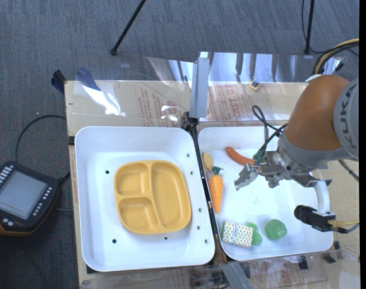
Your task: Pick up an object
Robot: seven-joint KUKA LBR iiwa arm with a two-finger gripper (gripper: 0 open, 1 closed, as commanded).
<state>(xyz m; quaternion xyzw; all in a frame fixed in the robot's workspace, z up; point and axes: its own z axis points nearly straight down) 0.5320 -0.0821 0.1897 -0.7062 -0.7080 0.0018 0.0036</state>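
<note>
Claw hangs over the right bin, fingers look spread with nothing between them, so no grasp yet. It sits over bare floor between the items, likely lining up a pick. Candidates all lie in this bin: carrot along the left wall, red sausage just beside the claw, green ball and patterned block near the front wall. Sausage looks the nearest target. Yellow tray sits alone in the left bin, probably a drop spot.
</note>
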